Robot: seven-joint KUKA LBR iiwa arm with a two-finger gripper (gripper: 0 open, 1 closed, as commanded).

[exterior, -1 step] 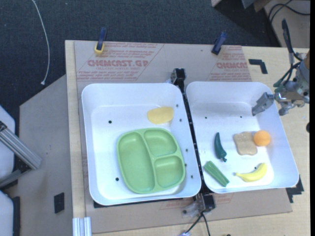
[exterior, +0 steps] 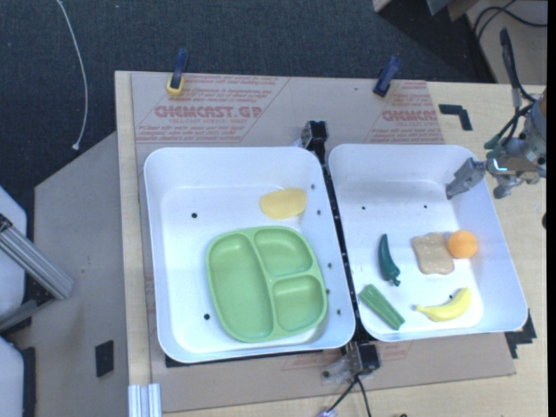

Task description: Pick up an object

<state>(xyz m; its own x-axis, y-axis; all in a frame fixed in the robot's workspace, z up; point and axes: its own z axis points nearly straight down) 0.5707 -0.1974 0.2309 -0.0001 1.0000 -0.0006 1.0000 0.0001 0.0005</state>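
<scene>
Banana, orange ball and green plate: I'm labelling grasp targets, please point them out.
banana (exterior: 445, 307), camera view, middle of its curved body.
orange ball (exterior: 462, 244), camera view, centre.
green plate (exterior: 236, 287), camera view, floor of its largest compartment.

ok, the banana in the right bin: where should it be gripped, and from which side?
Probably the banana's thick middle, coming straight down from above. It lies flat near the right bin's front wall, curving from lower left up to the right, so closing across the narrow width at mid-curve looks safest. The green stick lies apart on its left, leaving room.
</scene>
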